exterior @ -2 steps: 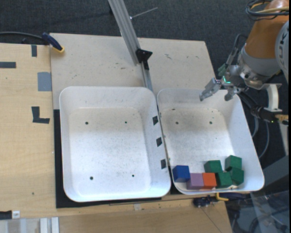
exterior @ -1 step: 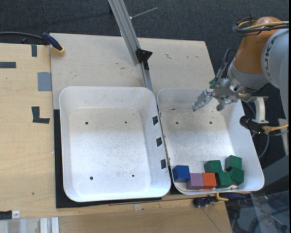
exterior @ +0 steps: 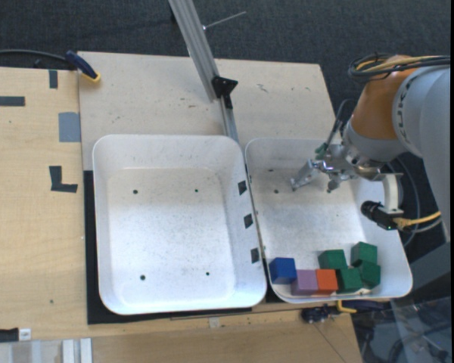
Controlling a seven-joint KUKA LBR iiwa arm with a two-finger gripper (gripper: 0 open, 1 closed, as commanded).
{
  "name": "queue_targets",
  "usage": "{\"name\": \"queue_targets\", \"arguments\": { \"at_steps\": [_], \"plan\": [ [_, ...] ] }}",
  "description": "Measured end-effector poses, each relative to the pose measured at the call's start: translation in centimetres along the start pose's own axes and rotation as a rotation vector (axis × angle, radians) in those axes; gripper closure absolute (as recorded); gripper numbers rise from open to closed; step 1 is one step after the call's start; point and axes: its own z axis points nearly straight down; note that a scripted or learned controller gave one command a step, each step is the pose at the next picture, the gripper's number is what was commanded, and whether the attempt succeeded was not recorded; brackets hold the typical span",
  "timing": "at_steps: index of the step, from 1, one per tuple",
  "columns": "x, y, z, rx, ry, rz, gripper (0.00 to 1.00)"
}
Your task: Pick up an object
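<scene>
- The left bin (exterior: 113,165) lies well to the left of the gripper, its white floor speckled with dark dots.
- A slanted metal rail (exterior: 197,40) runs from the top of the view down to the seam between the two bins, up and to the left of the gripper.
- The right bin (exterior: 303,225) sits just beside the left one; the gripper hangs over its upper part.
- A blue block (exterior: 283,270) rests at the bin's lower edge, well below the gripper and a little to its left.
- A purple block (exterior: 307,280) and an orange block (exterior: 327,280) sit touching each other, right of the blue one, well below the gripper.
- The gripper (exterior: 316,177) has its two fingers spread apart, pointing down-left, with nothing between them.
- Green blocks (exterior: 356,267) cluster in the lower right corner, below and to the right of the gripper, against the orange block.
- The arm (exterior: 408,112), grey with an orange band, reaches in from the right.
</scene>
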Motion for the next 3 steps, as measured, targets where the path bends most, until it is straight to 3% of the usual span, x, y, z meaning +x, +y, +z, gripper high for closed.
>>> {"name": "queue_targets", "arguments": {
  "at_steps": [1,2,3],
  "plan": [
    [0.1,-0.1,2.8,-0.003,-0.001,-0.001,0.00],
    [0.2,0.0,1.6,-0.005,0.000,-0.002,1.00],
    [0.8,0.9,-3.5,-0.011,0.000,-0.002,1.00]
  ]
}}
